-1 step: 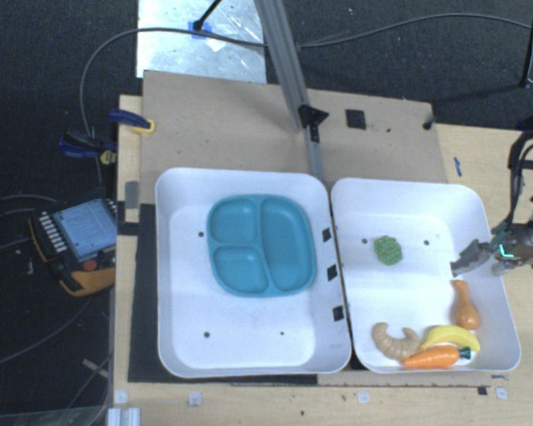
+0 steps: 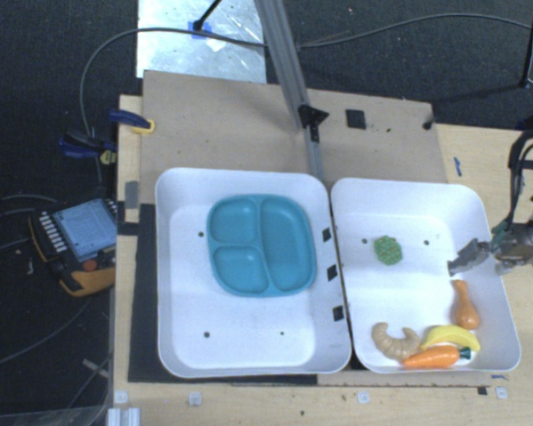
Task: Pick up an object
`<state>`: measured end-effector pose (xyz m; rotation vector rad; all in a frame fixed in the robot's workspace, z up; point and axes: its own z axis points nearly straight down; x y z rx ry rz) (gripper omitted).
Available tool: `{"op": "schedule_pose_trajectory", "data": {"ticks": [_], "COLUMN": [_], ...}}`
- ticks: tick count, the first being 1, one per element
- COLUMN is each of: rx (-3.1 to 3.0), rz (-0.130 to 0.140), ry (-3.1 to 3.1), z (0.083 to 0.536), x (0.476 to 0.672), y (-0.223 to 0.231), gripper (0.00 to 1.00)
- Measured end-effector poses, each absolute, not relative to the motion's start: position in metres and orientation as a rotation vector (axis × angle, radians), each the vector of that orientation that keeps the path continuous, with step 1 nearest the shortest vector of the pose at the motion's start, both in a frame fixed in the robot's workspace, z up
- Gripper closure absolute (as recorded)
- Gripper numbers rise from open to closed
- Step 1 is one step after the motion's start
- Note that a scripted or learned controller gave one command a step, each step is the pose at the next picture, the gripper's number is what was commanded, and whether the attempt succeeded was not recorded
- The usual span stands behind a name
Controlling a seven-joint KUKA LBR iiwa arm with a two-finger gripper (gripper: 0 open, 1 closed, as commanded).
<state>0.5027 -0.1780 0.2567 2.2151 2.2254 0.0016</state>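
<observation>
The grey two-finger gripper (image 2: 472,255) reached in at the 3 o'clock edge of the right shallow white plastic bin (image 2: 410,199), its dark tip low over the bin's right rim; whether it was wide, narrow or holding anything could not be told.

Just below that tip, toward 6 o'clock, lay the small orange gourd-shaped toy (image 2: 464,306), apart from the gripper, its long axis near upright in the view, narrow neck pointing to 12 o'clock and fat end to 6.

At the bin's 5 o'clock corner sat a curved yellow toy banana (image 2: 452,336) lying roughly 9-to-3, an orange toy carrot (image 2: 432,357) just under it with the same axis, and a tan curled ginger-like piece (image 2: 395,339) beside them. A small green bumpy ball (image 2: 388,251) rested near the bin's centre, well apart.

The left shallow white bin (image 2: 180,328) held a blue three-compartment plastic plate (image 2: 261,244).
</observation>
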Motion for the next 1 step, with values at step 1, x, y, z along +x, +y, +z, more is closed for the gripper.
{"op": "schedule_pose_trajectory", "data": {"ticks": [1], "rx": [2.221], "rz": [-0.001], "ry": [2.223], "z": [0.2121], "x": [0.4958], "y": [-0.1797], "gripper": [0.0]}}
